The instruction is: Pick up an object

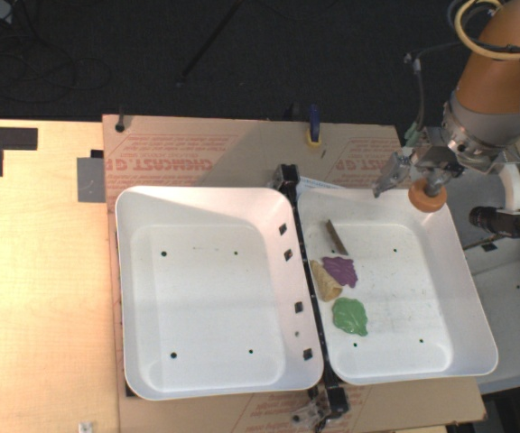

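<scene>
the tool (420, 180) is seen above the right white bin's (459, 332) far corner, a small orange round piece (428, 196) clamped between its fingers. a slip is judged possible, the hold looking shallow, and a drop outside the rim could follow.

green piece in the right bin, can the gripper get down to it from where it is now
Probably yes: the green piece lies flat with open bin floor to its right; the purple piece sits apart above it. The gripper hangs over the bin's far corner.
</scene>
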`<state>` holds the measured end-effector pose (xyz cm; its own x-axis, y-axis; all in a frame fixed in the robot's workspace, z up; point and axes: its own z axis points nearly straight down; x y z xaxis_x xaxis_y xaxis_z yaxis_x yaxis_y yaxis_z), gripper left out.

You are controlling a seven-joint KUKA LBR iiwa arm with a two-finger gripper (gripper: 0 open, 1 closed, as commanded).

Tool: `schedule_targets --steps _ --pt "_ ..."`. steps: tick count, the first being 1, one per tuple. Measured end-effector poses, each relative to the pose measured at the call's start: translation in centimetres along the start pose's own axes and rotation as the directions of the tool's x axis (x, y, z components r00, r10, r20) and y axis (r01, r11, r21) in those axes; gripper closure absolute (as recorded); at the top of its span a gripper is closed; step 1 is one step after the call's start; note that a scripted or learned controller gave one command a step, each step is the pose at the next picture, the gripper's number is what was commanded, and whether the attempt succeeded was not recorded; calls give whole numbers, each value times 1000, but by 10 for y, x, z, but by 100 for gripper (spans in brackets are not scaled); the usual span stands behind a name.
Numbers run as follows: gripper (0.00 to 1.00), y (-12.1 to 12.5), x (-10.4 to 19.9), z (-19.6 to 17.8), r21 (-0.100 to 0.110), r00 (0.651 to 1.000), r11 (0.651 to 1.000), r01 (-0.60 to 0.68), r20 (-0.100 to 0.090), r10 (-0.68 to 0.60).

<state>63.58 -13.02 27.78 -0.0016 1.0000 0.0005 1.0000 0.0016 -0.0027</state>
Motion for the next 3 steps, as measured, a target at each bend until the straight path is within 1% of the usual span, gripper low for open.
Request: schedule_targets --steps 1,2,3 --pt "0 -1 -32 -155 -18 1000 1000 -2 6 2" --pt "0 -42 -80 -246 -11 1000 1000 -5 6 5" --pt "100 -40 -77 -248 2 1000 1000 2 1 -2"
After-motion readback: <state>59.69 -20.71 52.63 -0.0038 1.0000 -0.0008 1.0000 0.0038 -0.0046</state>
